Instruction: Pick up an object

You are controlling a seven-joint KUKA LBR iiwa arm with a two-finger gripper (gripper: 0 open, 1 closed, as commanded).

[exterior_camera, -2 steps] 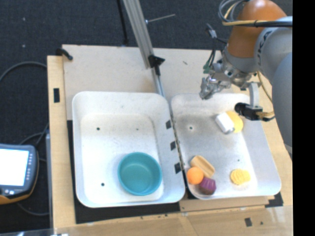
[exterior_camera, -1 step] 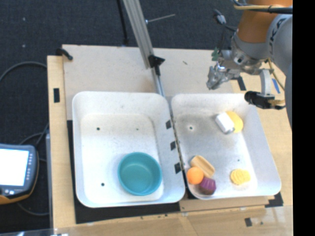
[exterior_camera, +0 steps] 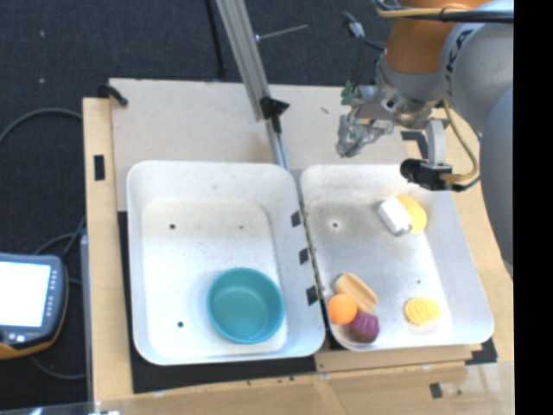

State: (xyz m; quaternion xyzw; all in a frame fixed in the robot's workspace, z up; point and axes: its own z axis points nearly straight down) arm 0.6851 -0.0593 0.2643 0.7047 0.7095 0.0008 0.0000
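Observation:
My gripper (exterior_camera: 350, 142) hangs above the far left corner of the right bin (exterior_camera: 449, 240), its fingers close together with nothing between them. In that bin a white cylinder (exterior_camera: 395, 216) lies against a yellow disc (exterior_camera: 415, 213) near the far right. Toward the front left corner sit a tan bread-like piece (exterior_camera: 356, 290), an orange ball (exterior_camera: 342, 308) and a purple object (exterior_camera: 364, 326), packed together. A yellow ridged piece (exterior_camera: 421, 311) rests at the front right. All of these lie well apart from the gripper.
The left bin (exterior_camera: 173, 223) holds a teal bowl (exterior_camera: 245, 304) near its front right. A slanted metal pole (exterior_camera: 246, 54) crosses the bench behind the bins. A tablet-like pendant (exterior_camera: 28, 301) sits off the bench at the left.

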